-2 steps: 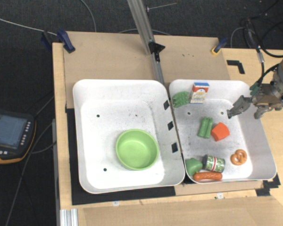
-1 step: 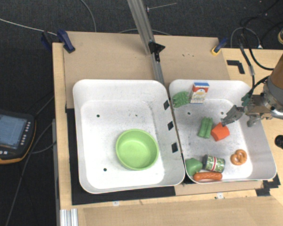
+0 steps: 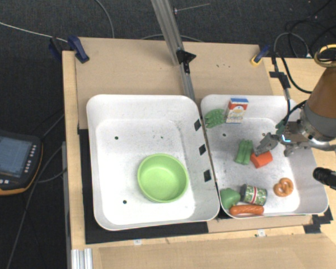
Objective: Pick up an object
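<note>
Tabletop [image 3: 134,66] of pale board, two shallow white bins side by side. Left bin [image 3: 101,116]: one green bowl [image 3: 163,177], upright, toward the near right corner. Right bin [image 3: 308,172], left to right: crumpled green piece [image 3: 214,118] at the far left corner; small white carton [image 3: 236,110] with a blue top just beside it; green block [image 3: 244,152] mid-bin; rounded green item [image 3: 230,196] at the near edge; dark can [image 3: 253,194] on its side, touching a red-orange sausage shape [image 3: 247,210]; orange-red block [image 3: 262,159]; brown pretzel [image 3: 283,187].

Arm enters from the right, orange band above the wrist. Jaws [image 3: 267,145] low over the right bin, directly above and touching or nearly touching the orange-red block's far edge, green block just to the left. Cannot tell how far the jaws are spread, nor whether anything sits between them.
</note>
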`<control>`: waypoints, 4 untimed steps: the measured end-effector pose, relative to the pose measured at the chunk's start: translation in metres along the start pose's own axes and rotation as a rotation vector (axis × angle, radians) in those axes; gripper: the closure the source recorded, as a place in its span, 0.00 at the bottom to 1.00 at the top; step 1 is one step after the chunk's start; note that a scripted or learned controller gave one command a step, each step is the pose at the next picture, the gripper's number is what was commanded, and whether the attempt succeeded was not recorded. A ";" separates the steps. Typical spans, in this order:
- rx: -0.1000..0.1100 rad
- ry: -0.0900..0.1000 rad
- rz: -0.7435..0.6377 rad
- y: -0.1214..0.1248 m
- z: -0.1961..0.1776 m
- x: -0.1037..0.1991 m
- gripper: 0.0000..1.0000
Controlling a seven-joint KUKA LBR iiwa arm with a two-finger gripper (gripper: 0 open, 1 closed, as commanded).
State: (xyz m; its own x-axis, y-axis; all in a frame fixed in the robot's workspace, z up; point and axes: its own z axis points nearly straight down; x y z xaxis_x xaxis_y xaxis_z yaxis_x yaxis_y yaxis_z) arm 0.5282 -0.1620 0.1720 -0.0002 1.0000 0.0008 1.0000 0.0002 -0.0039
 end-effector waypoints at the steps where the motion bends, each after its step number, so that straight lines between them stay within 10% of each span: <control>1: -0.001 0.000 0.000 0.004 0.043 0.002 0.00; 2: -0.006 -0.001 0.000 0.005 0.031 0.002 1.00; 4: -0.005 -0.001 0.000 0.012 -0.033 0.000 1.00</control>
State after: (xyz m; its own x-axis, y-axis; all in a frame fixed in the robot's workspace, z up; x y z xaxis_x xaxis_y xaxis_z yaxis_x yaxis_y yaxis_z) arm 0.5408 -0.1623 0.2047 -0.0002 1.0000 0.0001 1.0000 0.0002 0.0008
